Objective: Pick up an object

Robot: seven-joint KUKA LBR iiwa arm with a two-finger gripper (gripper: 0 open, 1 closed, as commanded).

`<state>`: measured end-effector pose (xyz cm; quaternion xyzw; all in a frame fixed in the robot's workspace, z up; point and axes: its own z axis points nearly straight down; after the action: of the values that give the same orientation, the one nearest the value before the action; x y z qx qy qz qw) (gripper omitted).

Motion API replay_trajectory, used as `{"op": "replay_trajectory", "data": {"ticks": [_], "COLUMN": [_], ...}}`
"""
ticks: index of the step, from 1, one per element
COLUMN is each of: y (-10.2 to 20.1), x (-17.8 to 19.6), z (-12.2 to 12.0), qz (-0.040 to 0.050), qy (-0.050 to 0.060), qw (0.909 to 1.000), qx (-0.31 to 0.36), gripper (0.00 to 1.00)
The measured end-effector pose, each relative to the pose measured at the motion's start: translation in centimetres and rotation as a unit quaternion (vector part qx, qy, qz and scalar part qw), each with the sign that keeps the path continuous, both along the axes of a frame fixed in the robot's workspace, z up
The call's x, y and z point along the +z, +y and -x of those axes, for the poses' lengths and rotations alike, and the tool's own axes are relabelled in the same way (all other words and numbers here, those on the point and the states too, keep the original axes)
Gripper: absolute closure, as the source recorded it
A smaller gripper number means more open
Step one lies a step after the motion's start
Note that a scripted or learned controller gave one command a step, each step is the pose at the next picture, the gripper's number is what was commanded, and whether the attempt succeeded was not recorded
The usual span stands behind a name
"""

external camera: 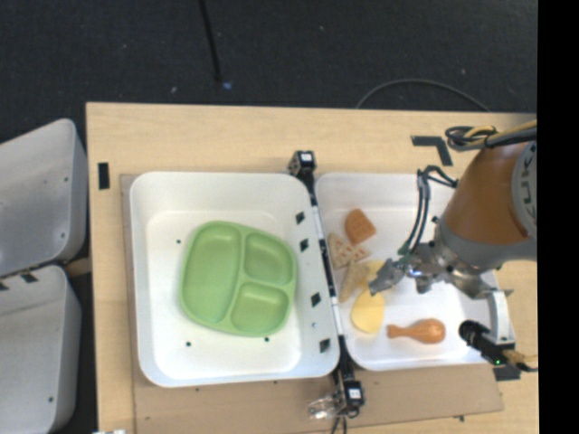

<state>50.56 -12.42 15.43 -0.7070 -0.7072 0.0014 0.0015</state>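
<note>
You see from one fixed camera above the bench, looking down slantwise; both bins fit, arm entering from 3 o'clock.

Arm: broad orange band, grey housing at its upper right with partial dark lettering. Grey metal wrist block below. Thin black cables loop alongside the orange section. Gripper dark grey, small metallic parts.

Green divided tray in left bin; wood bench, black cable behind.
</note>
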Motion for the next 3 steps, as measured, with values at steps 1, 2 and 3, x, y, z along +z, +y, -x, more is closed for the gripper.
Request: {"op": "replay_trajectory", "data": {"ticks": [1, 2, 3], "y": [-0.1, -0.2, 0.0], "x": [-5.3, -4.0, 2.3], "z": [0.1, -0.1, -0.6], "qz": [0.0004, 0.0001, 0.0010], "qy": [0.000, -0.003, -0.005], "qw": [1.0000, 1.0000, 1.0000], "qx": [-0.001, -0.004, 0.001], "gripper": [0.00, 1.00, 1.00]}}
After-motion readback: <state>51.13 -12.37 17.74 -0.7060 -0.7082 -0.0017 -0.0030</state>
